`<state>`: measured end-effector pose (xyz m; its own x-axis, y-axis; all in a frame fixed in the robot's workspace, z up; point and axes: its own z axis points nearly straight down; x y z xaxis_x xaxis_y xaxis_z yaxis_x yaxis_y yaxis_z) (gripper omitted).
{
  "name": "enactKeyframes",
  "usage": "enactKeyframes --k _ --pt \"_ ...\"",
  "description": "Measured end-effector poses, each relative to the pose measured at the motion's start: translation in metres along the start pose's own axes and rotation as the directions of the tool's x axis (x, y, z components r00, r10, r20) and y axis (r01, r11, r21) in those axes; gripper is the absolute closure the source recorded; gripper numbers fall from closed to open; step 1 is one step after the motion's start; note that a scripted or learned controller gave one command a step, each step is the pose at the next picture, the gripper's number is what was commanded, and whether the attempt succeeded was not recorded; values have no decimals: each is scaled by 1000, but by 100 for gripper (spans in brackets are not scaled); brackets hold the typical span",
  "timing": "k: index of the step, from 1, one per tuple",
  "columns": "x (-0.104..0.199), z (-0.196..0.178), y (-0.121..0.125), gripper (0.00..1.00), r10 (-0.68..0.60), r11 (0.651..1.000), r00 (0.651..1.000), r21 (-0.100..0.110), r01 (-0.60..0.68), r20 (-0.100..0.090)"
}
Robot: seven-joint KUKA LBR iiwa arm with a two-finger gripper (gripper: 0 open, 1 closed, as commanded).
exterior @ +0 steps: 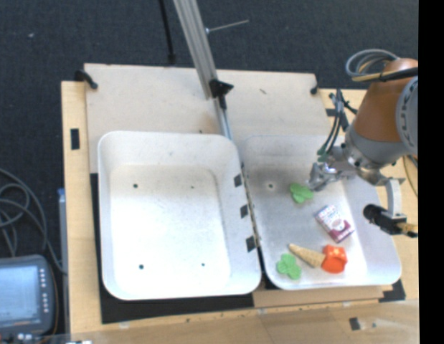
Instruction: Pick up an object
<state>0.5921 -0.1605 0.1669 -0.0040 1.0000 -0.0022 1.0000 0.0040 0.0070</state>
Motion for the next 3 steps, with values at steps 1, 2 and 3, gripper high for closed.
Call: enactKeyframes --k 1,2,3 --pt "-10 -50 5 100 1 1000 1000 0 -1 1" --pt "-11 -63 6 100 0 1000 1000 4 0 -1" --pt "45 -75 -4 100 -3 1000 1000 5 3 -4"
